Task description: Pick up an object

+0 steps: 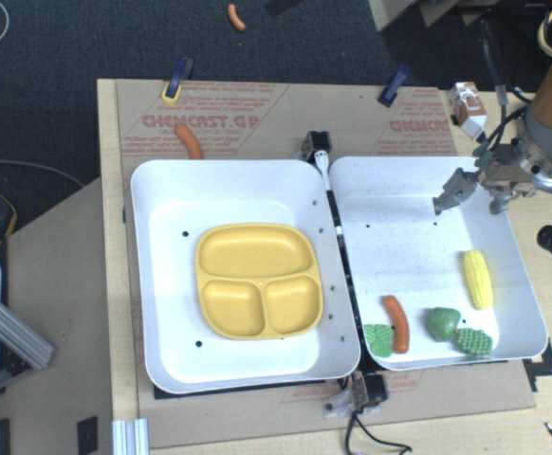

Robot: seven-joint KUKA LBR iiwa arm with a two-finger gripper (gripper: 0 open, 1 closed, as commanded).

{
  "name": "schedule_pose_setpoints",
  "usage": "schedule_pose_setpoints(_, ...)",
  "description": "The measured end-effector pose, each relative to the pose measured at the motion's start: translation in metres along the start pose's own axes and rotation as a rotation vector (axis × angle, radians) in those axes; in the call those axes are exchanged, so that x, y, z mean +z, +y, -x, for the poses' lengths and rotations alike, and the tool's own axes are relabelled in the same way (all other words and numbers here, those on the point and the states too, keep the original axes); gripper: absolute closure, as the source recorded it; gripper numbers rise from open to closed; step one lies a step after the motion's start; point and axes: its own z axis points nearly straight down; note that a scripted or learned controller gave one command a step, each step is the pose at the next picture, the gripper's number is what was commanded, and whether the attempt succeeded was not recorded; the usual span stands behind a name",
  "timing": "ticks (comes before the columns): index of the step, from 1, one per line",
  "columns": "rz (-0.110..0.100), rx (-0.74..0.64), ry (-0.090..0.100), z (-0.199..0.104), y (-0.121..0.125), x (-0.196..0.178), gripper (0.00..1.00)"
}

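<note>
Near edge of right bin: four small items lie in a loose row along the near wall of the right bin [504,344].
Leaf piece: a flat green leaf [378,339] at the left of the row, touching or just beside the sausage.
Sausage: an orange-red sausage [396,322], long axis running near to far with a slight lean.
Green lump: a rounded green vegetable [442,323], just right of the sausage.
Textured green piece: a knobbly green item [472,340] just beside the lump, close to the near wall.
Corn: a yellow corn cob [477,278] a little farther back and to the right, long axis near to far, lying apart from the rest.
Left bin: the left bin [153,254] holds a yellow divided tray [257,280] at its middle.
End effector: the end effector [473,190] hangs over the far right part of the right bin, reaching in from the right; its two fingers stand apart with nothing between them.
Key relation: the corn lies almost straight toward the near side from the end effector, and is judged the closest candidate; the other four lie nearer still and to the left.
Grasp note: fingers would best close across the cob's short width, that is left to right.
Task status: judged not yet done; no object is held.
Far surface: an orange sausage-like piece [189,141] lies on the surface [257,112] beyond the left bin.
</note>
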Motion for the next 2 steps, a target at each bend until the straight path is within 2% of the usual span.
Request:
schedule_pose_setpoints(1, 0.013, -0.003, -0.002, 0.0, 0.002, -0.007, 0.0)
schedule_pose_setpoints(2, 0.008, -0.002, -0.001, -0.006, -0.005, 0.041, 0.0)
